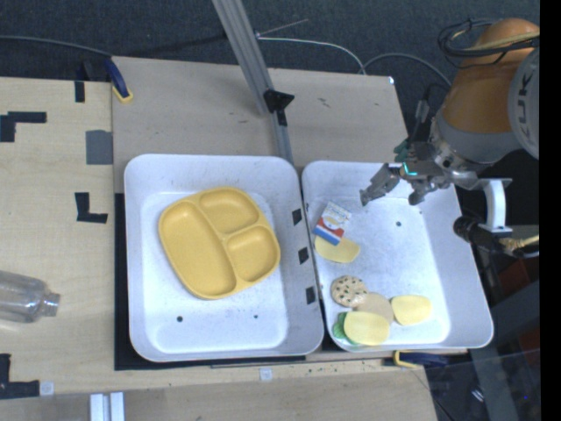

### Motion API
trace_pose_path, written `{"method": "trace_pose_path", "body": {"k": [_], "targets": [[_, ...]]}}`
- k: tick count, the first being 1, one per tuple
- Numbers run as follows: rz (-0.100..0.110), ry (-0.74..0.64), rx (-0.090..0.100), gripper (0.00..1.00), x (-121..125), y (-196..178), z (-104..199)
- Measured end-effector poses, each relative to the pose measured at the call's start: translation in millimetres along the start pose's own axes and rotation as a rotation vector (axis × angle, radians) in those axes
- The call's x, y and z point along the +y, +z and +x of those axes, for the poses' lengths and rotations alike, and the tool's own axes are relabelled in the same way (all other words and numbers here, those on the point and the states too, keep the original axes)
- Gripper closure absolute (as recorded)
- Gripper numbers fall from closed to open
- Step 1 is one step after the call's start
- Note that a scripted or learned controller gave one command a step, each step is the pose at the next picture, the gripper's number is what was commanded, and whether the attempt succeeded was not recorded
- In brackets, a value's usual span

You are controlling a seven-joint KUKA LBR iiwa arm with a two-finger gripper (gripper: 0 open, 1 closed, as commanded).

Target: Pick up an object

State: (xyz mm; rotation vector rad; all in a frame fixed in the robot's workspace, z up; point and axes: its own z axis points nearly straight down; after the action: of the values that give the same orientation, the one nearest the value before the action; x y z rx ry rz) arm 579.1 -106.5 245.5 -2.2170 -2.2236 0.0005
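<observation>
My gripper (396, 191) hangs over the upper part of the right bin (438, 244), fingers spread open with nothing between them. Below and left of it lies a small white packet with red and blue print (332, 221), touching a yellow chip-like piece (338, 250). Near the bin's front sit a brown spotted cookie (348, 289), a beige round piece (377, 305), a yellow-green slice (365, 327) and a yellow lemon-like piece (411, 309). All lie apart from the gripper.
The left bin (145, 235) holds a yellow divided tray (219, 240). A slanted metal post (248, 46) rises behind the bins. A clear plastic bottle (24, 296) lies on the bench at far left. Cables trail across the dark floor behind.
</observation>
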Motion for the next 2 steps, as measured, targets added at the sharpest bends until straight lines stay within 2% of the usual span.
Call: {"method": "trace_pose_path", "body": {"k": [1, 2], "targets": [[0.000, -0.002, 0.001, 1.00, 0, -10, 1], [0.005, 0.009, -0.004, 1.00, 0, 58, -83]]}}
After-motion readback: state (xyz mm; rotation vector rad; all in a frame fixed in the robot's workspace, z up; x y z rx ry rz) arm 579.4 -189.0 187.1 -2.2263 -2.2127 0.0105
